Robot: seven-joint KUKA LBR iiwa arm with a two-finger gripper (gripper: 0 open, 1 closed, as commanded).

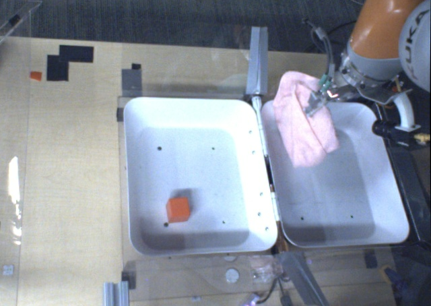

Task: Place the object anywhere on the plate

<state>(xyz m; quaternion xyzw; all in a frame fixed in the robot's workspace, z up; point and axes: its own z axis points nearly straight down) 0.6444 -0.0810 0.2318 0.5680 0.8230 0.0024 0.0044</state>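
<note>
A pale wooden bench (pixel 60 183) under a dark floor carries two shallow white bins side by side, with a grey divider rail between them. Far to the left of the gripper and well below it in the view, a small orange block (pixel 178 209) lies in the left bin (pixel 202 123), near that bin's lower left corner and apart from its walls. Just left of the fingertips, and seemingly touching them, a pink cloth (pixel 306 123) is draped over the upper left corner of the right bin (pixel 357 224), part of it riding up on the rim. The gripper (pixel 316 104) sits at the cloth's upper right edge; whether its fingers are spread or closed cannot be made out, nor whether any fabric is pinched between them. No plate can be identified, so the target is unclear. The likely trouble is a partial pinch: soft fabric could slip free on lifting, or drag and snag on the rim and the divider rail close beside it. Below and right of the gripper the right bin's floor lies open, giving the most room to move; the corner walls above and left crowd it.
</note>
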